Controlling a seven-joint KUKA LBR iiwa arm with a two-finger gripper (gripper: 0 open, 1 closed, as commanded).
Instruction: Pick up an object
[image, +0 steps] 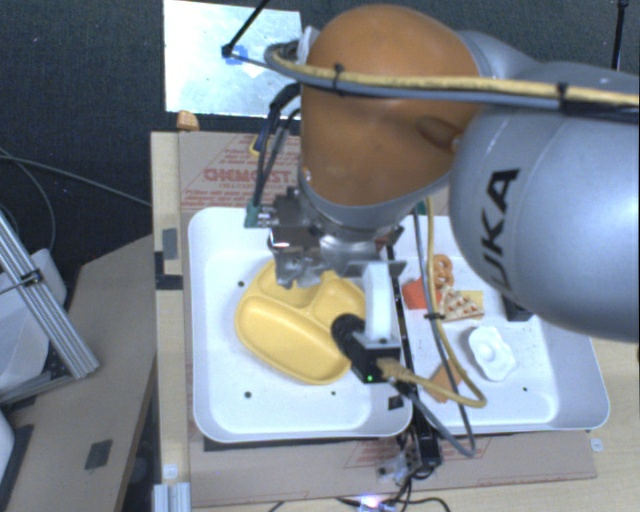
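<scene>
crowding yellow dish (290, 335), arm (400, 130) overhead

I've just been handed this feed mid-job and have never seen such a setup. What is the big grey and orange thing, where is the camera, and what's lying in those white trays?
The big shape is a KUKA robot arm, grey with an orange band, reaching in from the right. The one camera is fixed above the bench and looks down at a slant, so the arm hides much of the scene. Below its wrist sits the gripper, lowered over the left white bin. There it hangs right above a yellow, bean-shaped plastic piece; whether it has hold of that piece cannot be told from here. The right white bin holds a small white object, a toy pizza slice and an orange-red piece partly hidden by the arm. Cables trail across the bins.
</scene>
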